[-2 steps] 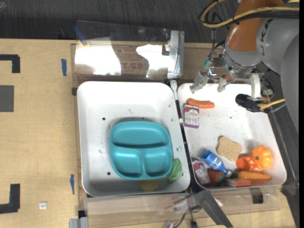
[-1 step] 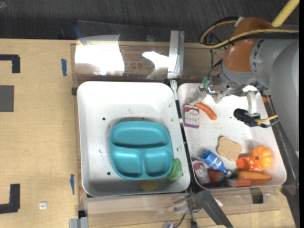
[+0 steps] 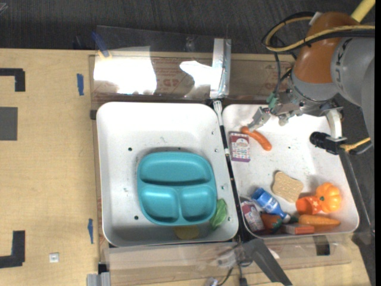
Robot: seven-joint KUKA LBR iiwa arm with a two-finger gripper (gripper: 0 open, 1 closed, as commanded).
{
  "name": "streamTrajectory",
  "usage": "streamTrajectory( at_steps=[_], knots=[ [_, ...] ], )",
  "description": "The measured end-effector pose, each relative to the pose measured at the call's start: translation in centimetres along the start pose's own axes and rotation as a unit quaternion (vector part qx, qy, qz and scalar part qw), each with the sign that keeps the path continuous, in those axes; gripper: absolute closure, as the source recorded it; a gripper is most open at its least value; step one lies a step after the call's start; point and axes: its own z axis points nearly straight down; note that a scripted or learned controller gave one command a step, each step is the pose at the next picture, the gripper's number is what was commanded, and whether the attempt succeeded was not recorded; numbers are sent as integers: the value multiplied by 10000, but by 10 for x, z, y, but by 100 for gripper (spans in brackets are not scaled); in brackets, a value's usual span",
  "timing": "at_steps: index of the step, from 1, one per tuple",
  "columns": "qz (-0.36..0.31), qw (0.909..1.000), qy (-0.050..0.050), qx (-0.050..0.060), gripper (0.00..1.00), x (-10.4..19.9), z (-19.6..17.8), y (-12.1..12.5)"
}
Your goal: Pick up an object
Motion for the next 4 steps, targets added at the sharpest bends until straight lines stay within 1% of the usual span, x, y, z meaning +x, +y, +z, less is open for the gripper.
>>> streamTrajectory(
  at_steps=[1, 2, 3, 4],
  knots=[
    [80, 10000, 1, -52, 0, 1, 48, -6],
    [77, 10000, 25, -15, 100, 2, 41, -6],
    [487, 9988, 10, -10, 100, 48, -44, 20],
    [236, 9997, 20, 29, 100, 107, -48, 20]
  ],
)
